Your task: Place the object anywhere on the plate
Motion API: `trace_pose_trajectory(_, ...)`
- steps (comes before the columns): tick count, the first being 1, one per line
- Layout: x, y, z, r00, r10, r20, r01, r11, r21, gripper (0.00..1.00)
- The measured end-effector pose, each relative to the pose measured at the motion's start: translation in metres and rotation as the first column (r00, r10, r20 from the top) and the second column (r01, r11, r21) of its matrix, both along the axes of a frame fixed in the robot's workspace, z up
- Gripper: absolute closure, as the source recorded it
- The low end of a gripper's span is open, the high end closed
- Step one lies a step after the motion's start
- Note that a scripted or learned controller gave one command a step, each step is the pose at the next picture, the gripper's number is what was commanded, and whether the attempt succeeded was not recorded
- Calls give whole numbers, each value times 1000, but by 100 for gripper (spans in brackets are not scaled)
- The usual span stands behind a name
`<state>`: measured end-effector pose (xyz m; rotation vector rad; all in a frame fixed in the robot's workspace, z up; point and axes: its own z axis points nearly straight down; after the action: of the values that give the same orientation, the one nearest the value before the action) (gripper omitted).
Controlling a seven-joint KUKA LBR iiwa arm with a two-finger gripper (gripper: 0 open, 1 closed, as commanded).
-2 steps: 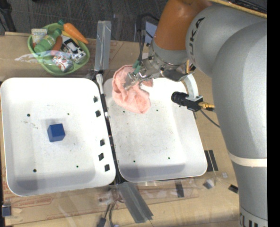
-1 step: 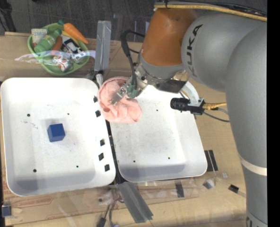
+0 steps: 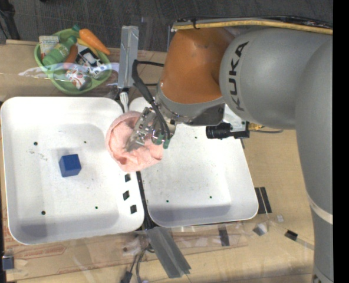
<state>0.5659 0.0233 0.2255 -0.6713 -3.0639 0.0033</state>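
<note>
- The grey KUKA arm [image 3: 263, 75], with its orange band [image 3: 195, 63] above the wrist, reaches in from the right across the upper part of the right bin [image 3: 221, 181]
- The gripper [image 3: 146, 131] hangs over the seam between the two bins, directly above a pink plate [image 3: 127, 149]
- Whether the gripper is released or clenched cannot be told; its metal parts blur against the plate beneath
- The pink plate sits tilted across the inner edges of both bins, partly over the left bin [image 3: 21, 158] and partly over the right one
- A blue cube [image 3: 70, 164] lies on the floor of the left bin, left of the plate and well apart from it and from the gripper
- Nothing is seen between the gripper and the cube; the cube rests flat on the white surface
- Behind the left bin, on the bench [image 3: 269, 175], stands a green bowl [image 3: 59, 81] holding toy food, among it an orange carrot [image 3: 93, 39] and other small items
- Strips of dark tape [image 3: 168, 252] lie on the bench near the front edge of the bins
</note>
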Motion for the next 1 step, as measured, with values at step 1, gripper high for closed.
trace_pose_trajectory(1,-25,43,2,919,395,0,-395,919,2,100)
